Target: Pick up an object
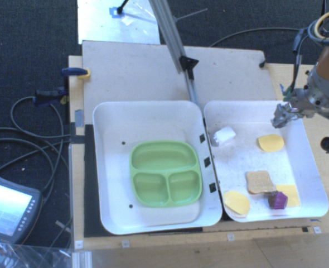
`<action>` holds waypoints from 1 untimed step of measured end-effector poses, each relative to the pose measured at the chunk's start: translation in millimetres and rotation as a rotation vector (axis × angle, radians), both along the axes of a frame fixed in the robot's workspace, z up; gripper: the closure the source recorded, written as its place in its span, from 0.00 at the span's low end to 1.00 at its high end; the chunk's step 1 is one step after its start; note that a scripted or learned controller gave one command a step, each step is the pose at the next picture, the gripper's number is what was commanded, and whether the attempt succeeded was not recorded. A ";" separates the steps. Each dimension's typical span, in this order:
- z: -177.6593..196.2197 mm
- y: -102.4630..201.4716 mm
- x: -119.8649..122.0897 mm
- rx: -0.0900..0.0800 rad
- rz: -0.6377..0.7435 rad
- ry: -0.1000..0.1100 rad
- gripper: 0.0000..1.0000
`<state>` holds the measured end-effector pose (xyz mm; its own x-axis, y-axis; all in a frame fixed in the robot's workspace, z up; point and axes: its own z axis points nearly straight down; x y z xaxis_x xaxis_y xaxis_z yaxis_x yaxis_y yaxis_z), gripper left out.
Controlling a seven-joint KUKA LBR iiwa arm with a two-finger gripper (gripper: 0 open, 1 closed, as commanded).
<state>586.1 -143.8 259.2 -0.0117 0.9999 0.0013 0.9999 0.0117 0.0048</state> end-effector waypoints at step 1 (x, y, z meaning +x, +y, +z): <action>-5.2 42.9 9.4 0.000 -0.001 0.003 1.00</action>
<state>595.6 -100.9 254.1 -0.0106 0.9999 0.0012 0.9999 0.0106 0.0021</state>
